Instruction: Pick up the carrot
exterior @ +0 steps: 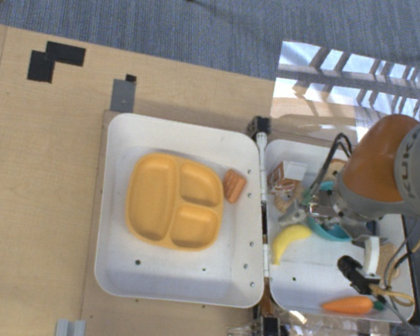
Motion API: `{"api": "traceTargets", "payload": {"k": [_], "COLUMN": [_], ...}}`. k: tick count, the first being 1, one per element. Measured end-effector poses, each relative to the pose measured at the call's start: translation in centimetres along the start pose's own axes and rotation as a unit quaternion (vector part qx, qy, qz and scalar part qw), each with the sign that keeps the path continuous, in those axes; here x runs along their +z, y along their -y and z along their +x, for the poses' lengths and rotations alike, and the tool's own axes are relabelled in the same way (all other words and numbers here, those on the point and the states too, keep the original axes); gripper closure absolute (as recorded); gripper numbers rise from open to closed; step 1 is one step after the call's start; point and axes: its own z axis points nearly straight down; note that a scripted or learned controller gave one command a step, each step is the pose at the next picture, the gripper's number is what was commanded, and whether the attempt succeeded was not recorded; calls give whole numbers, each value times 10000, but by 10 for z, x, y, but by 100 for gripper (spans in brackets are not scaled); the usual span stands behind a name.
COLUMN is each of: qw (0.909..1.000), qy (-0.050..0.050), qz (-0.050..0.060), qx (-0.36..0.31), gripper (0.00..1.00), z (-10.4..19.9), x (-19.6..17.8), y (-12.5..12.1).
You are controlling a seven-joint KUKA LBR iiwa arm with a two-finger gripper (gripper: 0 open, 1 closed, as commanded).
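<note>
Orange carrot [348,304] lies in the right bin [309,292], not picked up yet. My gripper [315,210] hangs near the banana [286,241]; I cannot tell its state.

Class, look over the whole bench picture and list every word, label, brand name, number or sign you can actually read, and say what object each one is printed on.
None can be read.
The small packet at the far end of the right bin carries brown and white print, too small and blurred to read.
The black shapes on the bench are plain blocks, not letters.
The yellow plate, banana and carrot bear no markings.
</note>
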Motion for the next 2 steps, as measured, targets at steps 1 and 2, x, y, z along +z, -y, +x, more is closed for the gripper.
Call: {"api": "traceTargets", "payload": {"k": [1,2], "qw": [9971,9878], "qy": [-11,67], "qz": [-64,-92], "qx": [-753,-1554], "gripper": [0,0], "z": [-60,-101], "x": [6,-234], "y": [70,79]}}
